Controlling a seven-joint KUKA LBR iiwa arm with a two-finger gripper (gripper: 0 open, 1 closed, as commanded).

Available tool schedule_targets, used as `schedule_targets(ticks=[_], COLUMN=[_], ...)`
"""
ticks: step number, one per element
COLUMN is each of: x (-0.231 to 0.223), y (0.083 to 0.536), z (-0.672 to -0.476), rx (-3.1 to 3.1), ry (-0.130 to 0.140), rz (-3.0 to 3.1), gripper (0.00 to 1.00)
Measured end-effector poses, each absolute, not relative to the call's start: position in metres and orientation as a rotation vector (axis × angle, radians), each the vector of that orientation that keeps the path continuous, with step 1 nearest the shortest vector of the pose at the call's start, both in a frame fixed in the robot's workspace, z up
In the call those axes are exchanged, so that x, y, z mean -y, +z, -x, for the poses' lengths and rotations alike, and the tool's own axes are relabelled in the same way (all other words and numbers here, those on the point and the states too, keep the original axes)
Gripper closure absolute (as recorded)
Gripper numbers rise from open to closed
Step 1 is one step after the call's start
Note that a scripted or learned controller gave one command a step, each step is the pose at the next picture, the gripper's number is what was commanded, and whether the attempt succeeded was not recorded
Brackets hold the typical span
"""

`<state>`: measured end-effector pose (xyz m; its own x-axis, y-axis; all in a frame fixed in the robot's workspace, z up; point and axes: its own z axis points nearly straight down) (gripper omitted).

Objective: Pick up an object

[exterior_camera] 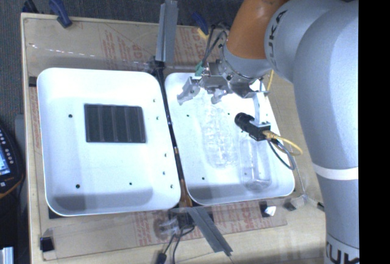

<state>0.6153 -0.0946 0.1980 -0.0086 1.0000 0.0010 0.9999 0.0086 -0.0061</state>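
A mat (114, 123) is lying in the left bin (55, 183); two bottles (220, 138) are lying side by side in the right bin (194, 180).

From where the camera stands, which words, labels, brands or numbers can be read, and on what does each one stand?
"KU": grey letters at the foot of the arm, bottom right, cut off by the picture's edge.
Grey lettering on the arm just beside the orange band: too foreshortened to read.
Red print along the edges of the bench board: too faint and small to read.
The two white bins bear no text.
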Motion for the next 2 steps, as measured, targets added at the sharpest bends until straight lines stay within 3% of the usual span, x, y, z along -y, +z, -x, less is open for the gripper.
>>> schedule_targets(ticks=[1,2], x=[0.134,0.088], y=[0.235,0.257], z=[-0.603,-0.596], rx=[1.571,1.541], ry=[0.003,0.001], rz=[2.718,2.736], gripper=[0.00,0.00])
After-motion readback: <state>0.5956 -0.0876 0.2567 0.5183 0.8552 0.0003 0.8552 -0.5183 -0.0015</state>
